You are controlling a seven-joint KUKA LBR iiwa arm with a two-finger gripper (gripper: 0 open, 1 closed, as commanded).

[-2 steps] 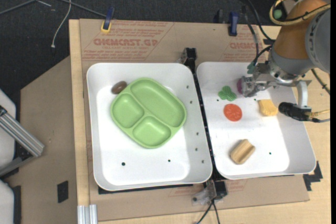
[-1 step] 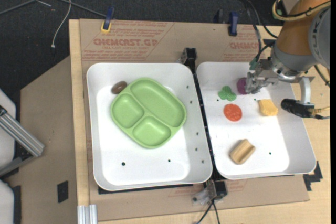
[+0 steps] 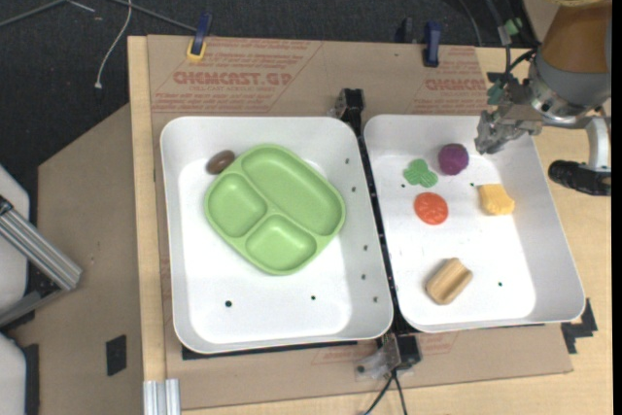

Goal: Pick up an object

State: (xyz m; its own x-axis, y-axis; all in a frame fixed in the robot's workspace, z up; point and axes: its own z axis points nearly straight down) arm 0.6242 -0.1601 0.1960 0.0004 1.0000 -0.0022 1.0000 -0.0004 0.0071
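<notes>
We take the purple piece (image 3: 453, 158) in the right bin (image 3: 544, 277) as the likeliest target: it looks like a small, light, rounded toy food, probably smooth, so we would close across its widest middle to stop it rolling out. It sits near the bin's far edge, just beside the gripper (image 3: 486, 139), slightly left of and below the tip. We cannot tell whether the fingers are apart or together. Nearby we see a green piece (image 3: 420, 174), a red-orange piece (image 3: 431, 208), a yellow block (image 3: 497, 199) and a tan cylinder (image 3: 448, 280).
</notes>
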